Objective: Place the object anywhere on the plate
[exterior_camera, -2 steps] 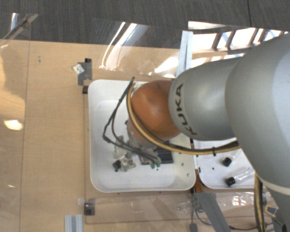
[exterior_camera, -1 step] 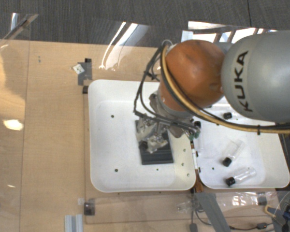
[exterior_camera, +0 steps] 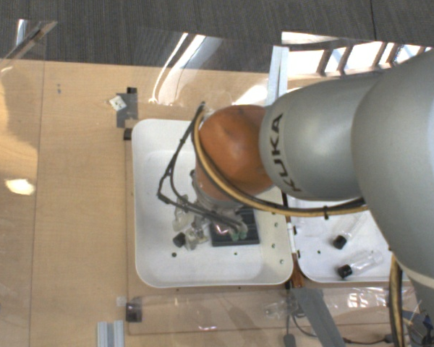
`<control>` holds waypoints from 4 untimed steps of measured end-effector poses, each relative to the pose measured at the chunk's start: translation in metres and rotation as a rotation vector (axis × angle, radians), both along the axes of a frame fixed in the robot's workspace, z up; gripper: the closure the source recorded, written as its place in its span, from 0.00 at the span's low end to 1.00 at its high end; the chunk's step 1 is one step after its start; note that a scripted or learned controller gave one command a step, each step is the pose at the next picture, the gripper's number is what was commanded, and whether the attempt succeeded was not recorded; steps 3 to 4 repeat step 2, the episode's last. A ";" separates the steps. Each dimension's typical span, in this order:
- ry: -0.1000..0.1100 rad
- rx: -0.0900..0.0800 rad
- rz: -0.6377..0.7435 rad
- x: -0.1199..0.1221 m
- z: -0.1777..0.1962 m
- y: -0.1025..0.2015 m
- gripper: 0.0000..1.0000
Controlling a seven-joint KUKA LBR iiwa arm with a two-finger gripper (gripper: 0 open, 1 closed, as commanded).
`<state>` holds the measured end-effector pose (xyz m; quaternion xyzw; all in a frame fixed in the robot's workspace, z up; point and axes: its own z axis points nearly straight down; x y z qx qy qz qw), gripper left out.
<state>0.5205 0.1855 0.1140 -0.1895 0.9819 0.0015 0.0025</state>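
Here, the gripper point(exterior_camera: 195, 231) was lowered into the left bin point(exterior_camera: 148, 194), just beside a dark square plate point(exterior_camera: 240, 231). Its grip state could not be told, and the task's object could not be identified. Two small black items point(exterior_camera: 339, 241) were seen in the right bin point(exterior_camera: 325, 266).

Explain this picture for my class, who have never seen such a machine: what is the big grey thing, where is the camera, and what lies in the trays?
The big grey thing is a robot arm with an orange band. The camera looks down from above at a slant. The arm reaches over the left white bin, its end effector low beside a dark square object. Whether it holds anything cannot be told. The right bin contains two small black pieces.
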 end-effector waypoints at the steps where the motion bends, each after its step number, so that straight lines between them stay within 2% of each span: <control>1: -0.008 0.000 0.032 0.031 0.108 -0.055 1.00; 2: 0.001 0.001 -0.428 0.042 0.026 -0.023 1.00; 4: 0.001 0.001 -0.428 0.042 0.026 -0.023 1.00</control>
